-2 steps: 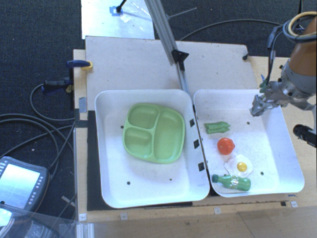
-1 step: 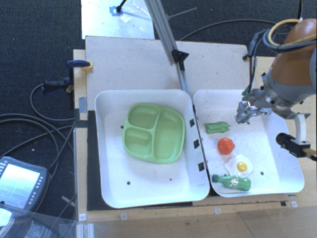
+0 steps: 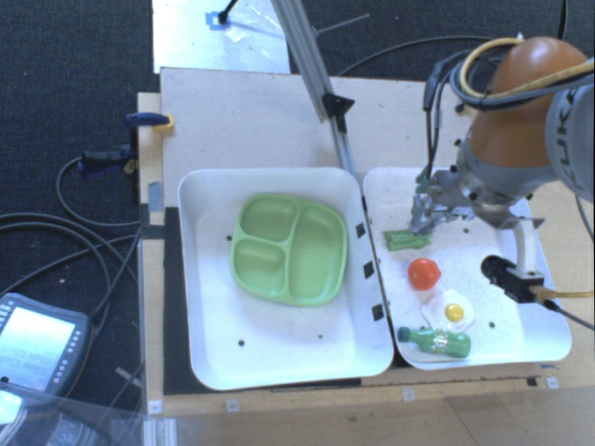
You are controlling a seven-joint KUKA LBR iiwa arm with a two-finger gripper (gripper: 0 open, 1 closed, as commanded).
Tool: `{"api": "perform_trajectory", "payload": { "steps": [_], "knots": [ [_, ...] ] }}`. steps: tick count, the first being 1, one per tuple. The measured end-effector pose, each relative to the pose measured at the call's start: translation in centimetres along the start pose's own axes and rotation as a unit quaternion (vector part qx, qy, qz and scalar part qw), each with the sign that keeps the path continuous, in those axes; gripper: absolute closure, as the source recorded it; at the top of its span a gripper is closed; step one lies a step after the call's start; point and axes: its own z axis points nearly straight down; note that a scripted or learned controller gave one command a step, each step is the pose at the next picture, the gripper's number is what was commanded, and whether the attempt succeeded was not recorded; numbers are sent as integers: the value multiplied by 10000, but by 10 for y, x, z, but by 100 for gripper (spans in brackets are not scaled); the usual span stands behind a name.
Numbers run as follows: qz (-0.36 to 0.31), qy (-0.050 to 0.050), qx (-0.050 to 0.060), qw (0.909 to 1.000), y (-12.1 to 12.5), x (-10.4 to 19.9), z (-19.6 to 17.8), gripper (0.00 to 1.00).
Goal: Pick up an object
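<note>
In the right bin (image 3: 548, 337) lie a flat green piece (image 3: 407, 241), a red tomato-like ball (image 3: 424, 273), a toy fried egg (image 3: 453, 312) and a small green bottle (image 3: 437, 341) on its side. My gripper (image 3: 424, 216) hangs low over the bin's upper left part, right above the flat green piece and close to its right end. I cannot tell whether it touches the piece. The ball, egg and bottle lie apart from the gripper, toward the bin's front.
The left bin (image 3: 209, 342) holds a light green divided plate (image 3: 289, 249). A metal pole (image 3: 311, 54) slants across the back of the bench. Cables and a tablet (image 3: 33, 342) lie on the floor to the left.
</note>
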Motion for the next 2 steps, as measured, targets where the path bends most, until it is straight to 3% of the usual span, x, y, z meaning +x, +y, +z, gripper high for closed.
{"api": "perform_trajectory", "payload": {
  "steps": [2],
  "knots": [
    [3,-1,0,10000,-10,101,0,100]
  ]
}}
